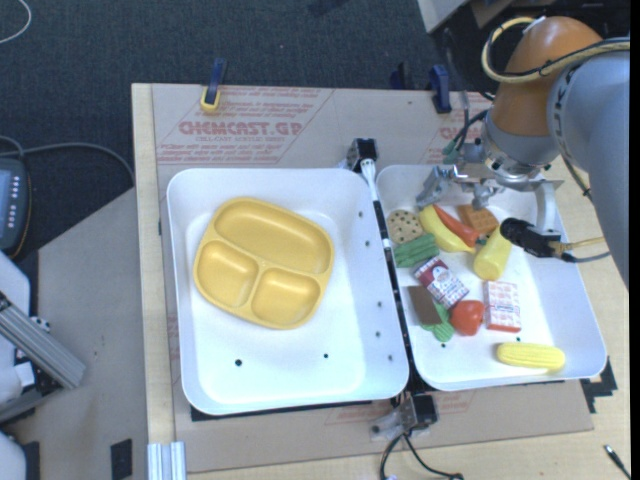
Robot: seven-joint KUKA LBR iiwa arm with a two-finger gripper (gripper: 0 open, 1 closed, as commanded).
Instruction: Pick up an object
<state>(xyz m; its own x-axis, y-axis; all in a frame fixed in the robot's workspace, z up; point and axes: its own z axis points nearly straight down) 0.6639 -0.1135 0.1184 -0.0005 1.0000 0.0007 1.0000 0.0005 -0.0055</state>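
Gripper (470, 190) low over carrot (456, 225) pile, finger state unclear; tight clutter risks a glancing, failed grab.

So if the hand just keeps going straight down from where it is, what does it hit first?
Probably the toy carrot lying on the yellow piece at the back of the right bin. The hand hangs just above them, though depth is unclear.

One fixed camera looks down at a slant from above the bench (300, 118), set fairly far back. Both white bins (200, 298) sit mid-frame; the arm (590, 88) enters upper right.
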